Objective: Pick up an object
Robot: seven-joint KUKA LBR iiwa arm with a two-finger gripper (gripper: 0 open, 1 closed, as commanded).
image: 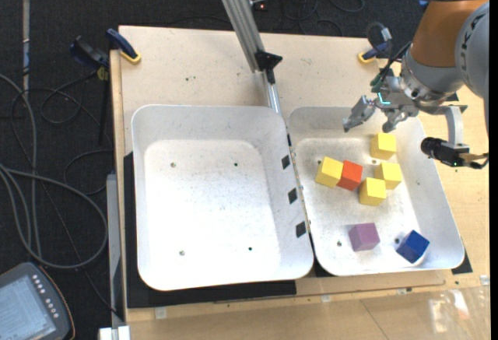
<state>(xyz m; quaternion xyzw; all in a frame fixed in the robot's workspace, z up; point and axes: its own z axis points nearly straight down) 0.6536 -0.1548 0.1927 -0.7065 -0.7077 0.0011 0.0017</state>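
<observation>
yellow cube [383,145] lies in right white bin [436,253], upper part, just below and right of claw [370,117]. claw spread wide, nothing between fingers, poised over bin's upper rim. more blocks lower down: yellow block [330,171] touching orange block [351,174], two more yellow cubes [381,182], purple cube [363,236], blue cube [412,246]. grey arm with orange band [447,15] enters from upper right of frame, wrist angled down-left. arm cut off at right edge.

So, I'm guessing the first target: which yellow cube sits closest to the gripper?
The yellow cube at the far edge of the right bin, just below the open gripper. The other three yellow cubes lie farther down, beside the orange cube.
</observation>
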